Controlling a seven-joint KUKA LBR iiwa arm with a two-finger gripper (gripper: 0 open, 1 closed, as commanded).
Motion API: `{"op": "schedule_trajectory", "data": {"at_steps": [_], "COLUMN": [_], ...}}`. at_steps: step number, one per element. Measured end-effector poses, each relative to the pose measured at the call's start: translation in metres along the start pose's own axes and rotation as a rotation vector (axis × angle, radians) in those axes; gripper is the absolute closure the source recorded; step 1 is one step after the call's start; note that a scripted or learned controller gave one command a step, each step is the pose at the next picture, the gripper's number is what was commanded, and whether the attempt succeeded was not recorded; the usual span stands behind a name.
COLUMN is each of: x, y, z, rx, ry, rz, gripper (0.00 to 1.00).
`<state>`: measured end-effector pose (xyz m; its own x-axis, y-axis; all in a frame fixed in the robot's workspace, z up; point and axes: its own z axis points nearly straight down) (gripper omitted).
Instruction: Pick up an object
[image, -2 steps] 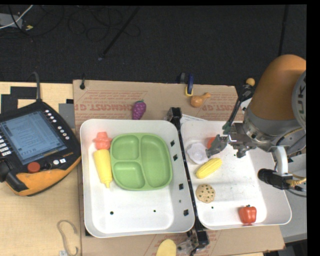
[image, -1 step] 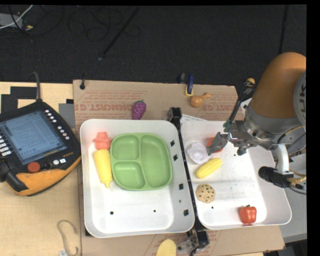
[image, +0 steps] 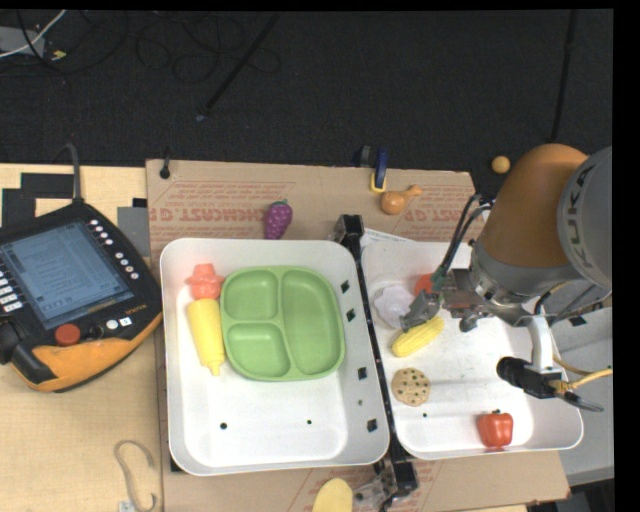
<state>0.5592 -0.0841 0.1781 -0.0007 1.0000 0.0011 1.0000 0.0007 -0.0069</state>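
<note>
**Pincer down in the right bin, at the corn cob**

You see, far left on the bench, a teach pendant with an orange-and-black casing, screen tilted up. A metal hook lies on the wood near the bottom edge.

Next comes the left bin. Against its left wall sits a yellow bottle-shaped toy with a small pink-red piece touching its top end. Just beside them to the right rests a green divided plate, three compartments, flat on the bin floor.

Behind the bins, on the cardboard sheet, you find a purple grape bunch and, further right, an orange pear-like toy just below a blue-and-yellow clamp. At the bottom edge, between the bins, a yellow rounded item pokes into view.

In the right bin: a pale, crumpled translucent thing near the upper left, a yellow corn cob lying tilted just below it, a cookie under that, and a red pepper near the lower right corner. A small red object shows by the pincer's upper side.

The pincer sits low, right over the upper end of the corn cob, touching or nearly so. You cannot tell whether it is parted or closed, nor whether it grips the cob. The grey arm with its orange band enters from the right.
</note>
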Motion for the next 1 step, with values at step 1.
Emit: {"op": "schedule_trajectory", "data": {"at_steps": [1], "x": [-0.007], "y": [-0.0056], "z": [0.0577], "rx": [0.002], "ry": [0.001], "rz": [0.001], "gripper": [0.0]}}
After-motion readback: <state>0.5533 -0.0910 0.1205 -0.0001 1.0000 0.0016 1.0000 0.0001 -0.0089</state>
